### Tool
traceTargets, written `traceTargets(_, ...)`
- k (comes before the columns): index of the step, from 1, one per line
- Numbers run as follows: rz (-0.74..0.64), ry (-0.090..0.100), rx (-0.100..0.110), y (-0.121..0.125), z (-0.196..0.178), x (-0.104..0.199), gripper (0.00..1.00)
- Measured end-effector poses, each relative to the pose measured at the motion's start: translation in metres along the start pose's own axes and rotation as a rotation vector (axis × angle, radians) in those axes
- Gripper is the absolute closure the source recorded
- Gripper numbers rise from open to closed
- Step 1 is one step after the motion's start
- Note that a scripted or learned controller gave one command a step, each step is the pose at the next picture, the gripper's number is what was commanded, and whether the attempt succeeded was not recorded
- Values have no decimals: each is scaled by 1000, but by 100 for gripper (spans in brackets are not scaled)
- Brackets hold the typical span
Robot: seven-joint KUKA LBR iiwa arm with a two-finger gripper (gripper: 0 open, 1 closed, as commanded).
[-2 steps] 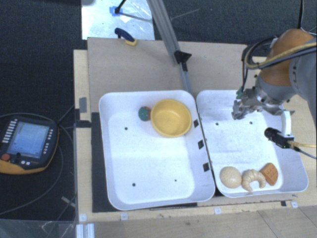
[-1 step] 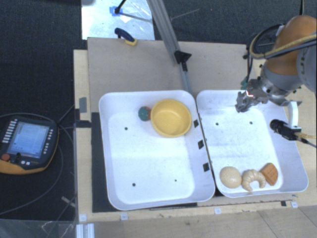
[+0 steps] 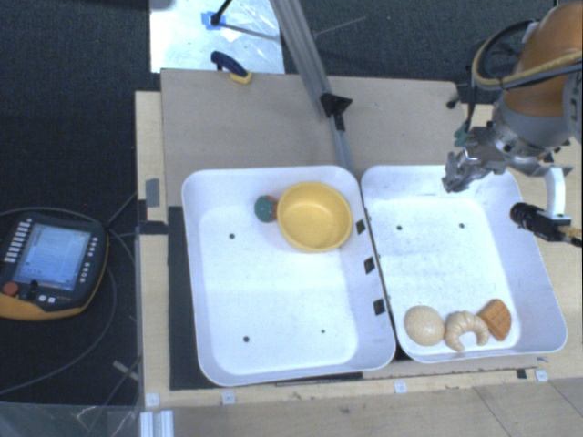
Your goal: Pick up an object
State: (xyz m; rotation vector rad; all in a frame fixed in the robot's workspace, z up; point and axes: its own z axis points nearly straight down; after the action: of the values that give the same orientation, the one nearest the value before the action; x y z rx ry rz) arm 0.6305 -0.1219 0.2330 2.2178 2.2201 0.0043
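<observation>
- The hand (image 3: 458, 177) hangs over the far rim of the right bin (image 3: 537, 280), near that bin's far left corner; it is small and blurred, so I cannot tell how it is set, and nothing can be seen in its hold.
- The arm (image 3: 545, 80), grey with an orange band, reaches in from the right edge above that bin.
- In the right bin, three things lie in a row along the near wall: a pale round bun (image 3: 424, 325) at the left; a croissant (image 3: 465, 329) touching it in the middle; a brown waffle-like piece (image 3: 496, 319) just beside the croissant at the right; all three are well apart from the hand.
- In the left bin (image 3: 219, 335), a yellow bowl (image 3: 314, 217) sits upright near the far right corner; a small green and red ball (image 3: 265, 208) rests against its left side.
- On the bench (image 3: 246, 116) beyond the bins lies a blue and yellow clamp (image 3: 230, 66); a handheld control pad (image 3: 50, 263) rests on the floor at the left.
</observation>
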Motion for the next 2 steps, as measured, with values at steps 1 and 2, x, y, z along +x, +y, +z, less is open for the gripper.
traceTargets(1, -3, 2, 3, -28, -3, 52, 100)
traceTargets(2, -3, 1, 4, -47, 5, 93, 100)
